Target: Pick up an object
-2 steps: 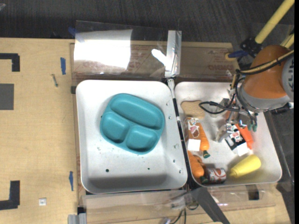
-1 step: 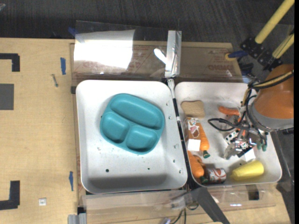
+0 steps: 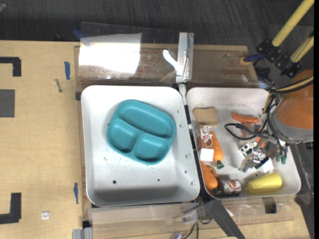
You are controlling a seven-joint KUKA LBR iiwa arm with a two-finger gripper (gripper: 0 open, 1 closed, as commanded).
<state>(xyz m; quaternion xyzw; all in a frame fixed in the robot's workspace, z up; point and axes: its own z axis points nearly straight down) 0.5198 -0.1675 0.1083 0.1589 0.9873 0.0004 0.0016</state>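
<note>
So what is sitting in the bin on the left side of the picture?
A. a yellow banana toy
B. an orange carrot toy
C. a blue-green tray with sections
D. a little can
C: the blue-green tray with three sections lies in the left bin, while the yellow toy and the orange carrot toy lie in the right bin.

Left of the gripper (image 3: pixel 250 158), a smooth teal plastic tray (image 3: pixel 141 131) sits in a glossy white plastic bin (image 3: pixel 94 148), over a matt brown bench (image 3: pixel 35 148) that looks like cardboard.
</note>
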